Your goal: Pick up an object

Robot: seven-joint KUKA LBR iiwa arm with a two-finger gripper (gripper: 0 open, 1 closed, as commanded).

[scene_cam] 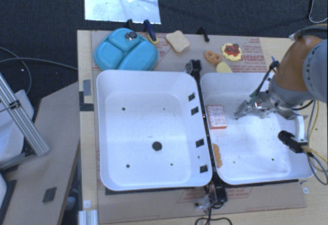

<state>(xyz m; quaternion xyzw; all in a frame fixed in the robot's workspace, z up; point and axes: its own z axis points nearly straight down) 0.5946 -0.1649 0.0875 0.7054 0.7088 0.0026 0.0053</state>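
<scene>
Your gripper (245, 111) hovers in the right bin (256, 167), and I cannot tell its jaws' state. The red-and-white card (216, 116) lies just left of it, long axis running away from you.

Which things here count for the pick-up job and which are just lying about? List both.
For the job:
pincer
red-and-white packet in the right bin
orange-brown piece by that bin's left wall

Lying about:
blue divided plate
toast slice
pretzel
small pizza
left bin
</scene>
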